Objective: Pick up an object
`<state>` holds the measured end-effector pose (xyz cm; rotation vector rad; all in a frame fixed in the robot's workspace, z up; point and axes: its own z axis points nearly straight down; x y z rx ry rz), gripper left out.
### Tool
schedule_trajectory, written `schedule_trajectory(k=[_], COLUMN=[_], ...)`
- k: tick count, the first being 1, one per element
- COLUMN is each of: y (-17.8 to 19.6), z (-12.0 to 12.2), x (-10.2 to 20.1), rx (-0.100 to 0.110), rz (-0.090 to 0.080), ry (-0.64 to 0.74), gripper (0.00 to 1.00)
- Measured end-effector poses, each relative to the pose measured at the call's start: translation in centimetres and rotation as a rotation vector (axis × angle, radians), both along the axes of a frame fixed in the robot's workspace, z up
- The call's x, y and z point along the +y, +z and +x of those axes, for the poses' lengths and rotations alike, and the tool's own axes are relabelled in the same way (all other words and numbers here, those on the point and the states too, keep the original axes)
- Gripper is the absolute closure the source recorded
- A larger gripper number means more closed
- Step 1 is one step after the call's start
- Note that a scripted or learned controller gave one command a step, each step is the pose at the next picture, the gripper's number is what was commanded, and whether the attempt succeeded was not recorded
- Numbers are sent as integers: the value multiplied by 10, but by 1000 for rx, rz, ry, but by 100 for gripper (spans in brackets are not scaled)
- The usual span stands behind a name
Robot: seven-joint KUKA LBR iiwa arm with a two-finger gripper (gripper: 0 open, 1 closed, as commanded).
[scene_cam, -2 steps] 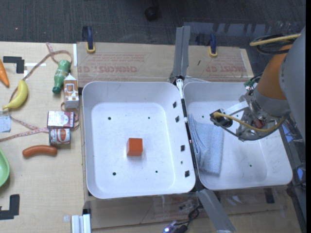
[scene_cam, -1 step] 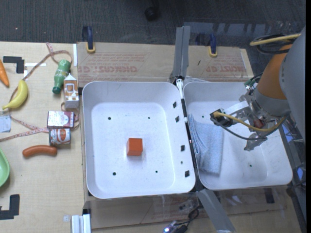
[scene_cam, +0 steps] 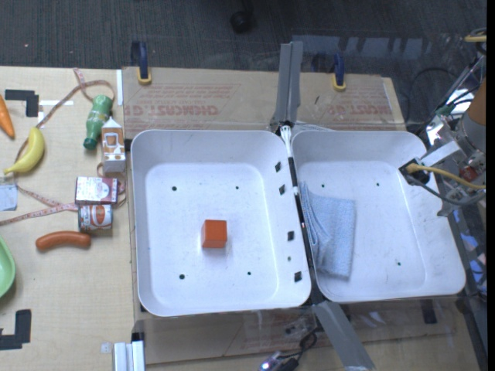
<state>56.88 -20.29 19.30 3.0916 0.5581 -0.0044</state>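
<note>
An orange-red cube [scene_cam: 214, 233] sits on the floor of the left white bin [scene_cam: 155, 284], a little below its middle. A grey-blue cloth [scene_cam: 329, 226] lies crumpled in the right bin [scene_cam: 433, 277], against its left wall. My gripper [scene_cam: 462, 178] is at the far right edge of the camera view, above the right bin's right rim. It is far from both the cube and the cloth, and metal parts and cables largely hide it.
On the bench left of the bins lie a banana [scene_cam: 28, 153], a carrot [scene_cam: 6, 118], a green bottle [scene_cam: 97, 117], a sausage [scene_cam: 63, 241], a can [scene_cam: 96, 217], small boxes [scene_cam: 113, 147] and a measuring tape [scene_cam: 46, 114]. A metal divider [scene_cam: 288, 91] stands between the bins at the back.
</note>
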Motion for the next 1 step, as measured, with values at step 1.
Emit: schedule_trajectory(k=[1], y=[25], z=[-52], x=[-20], rx=[2], rz=[1], ry=[-155], gripper=[0])
